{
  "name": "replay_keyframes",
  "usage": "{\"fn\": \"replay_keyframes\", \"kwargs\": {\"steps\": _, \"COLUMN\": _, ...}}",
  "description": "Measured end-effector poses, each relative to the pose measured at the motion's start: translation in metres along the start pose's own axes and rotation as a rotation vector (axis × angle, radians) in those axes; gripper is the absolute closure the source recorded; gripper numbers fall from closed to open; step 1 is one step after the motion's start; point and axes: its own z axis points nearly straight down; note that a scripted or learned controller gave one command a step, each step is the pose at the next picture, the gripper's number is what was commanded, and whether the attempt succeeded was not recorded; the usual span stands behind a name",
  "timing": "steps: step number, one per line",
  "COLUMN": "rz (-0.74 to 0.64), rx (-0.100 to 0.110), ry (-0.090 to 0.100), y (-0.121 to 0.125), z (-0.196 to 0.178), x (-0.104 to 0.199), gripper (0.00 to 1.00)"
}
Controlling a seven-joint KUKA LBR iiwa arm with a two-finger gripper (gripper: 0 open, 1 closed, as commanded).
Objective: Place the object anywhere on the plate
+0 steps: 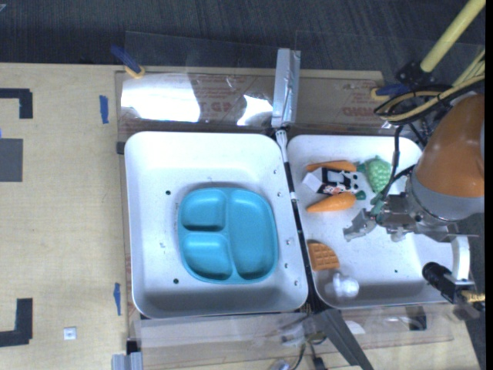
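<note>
While the blue plate [228, 233] sits in the left bin [146, 160], the fingers [358, 226] hang spread and unloaded over the right bin [385, 276]; toys [339, 183] lie just beside.

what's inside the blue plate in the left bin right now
The blue plate sits in the left bin, and its three compartments show bare blue with no item in them. The bin floor beneath the plate is covered, so that part is hidden.

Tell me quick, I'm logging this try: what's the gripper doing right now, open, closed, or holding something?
Gripper: over the right bin, nothing seen between its fingers; open or closed cannot be told.
</note>
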Motion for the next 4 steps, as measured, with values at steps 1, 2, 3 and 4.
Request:
{"fn": "replay_keyframes", "kwargs": {"steps": 1, "rz": 0.076, "rx": 0.001, "ry": 0.004, "y": -0.012, "z": 0.000, "x": 0.139, "gripper": 0.00}}
{"fn": "replay_keyframes", "kwargs": {"steps": 2, "rz": 0.078, "rx": -0.001, "ry": 0.003, "y": -0.011, "z": -0.010, "x": 0.138, "gripper": 1.00}}
{"fn": "replay_keyframes", "kwargs": {"steps": 3, "rz": 0.079, "rx": 0.003, "ry": 0.001, "y": -0.001, "z": 0.000, "x": 0.058, "gripper": 1.00}}
{"fn": "replay_keyframes", "kwargs": {"steps": 4, "rz": -0.030, "rx": -0.001, "ry": 0.003, "y": 0.074, "z": -0.001, "x": 0.114, "gripper": 1.00}}
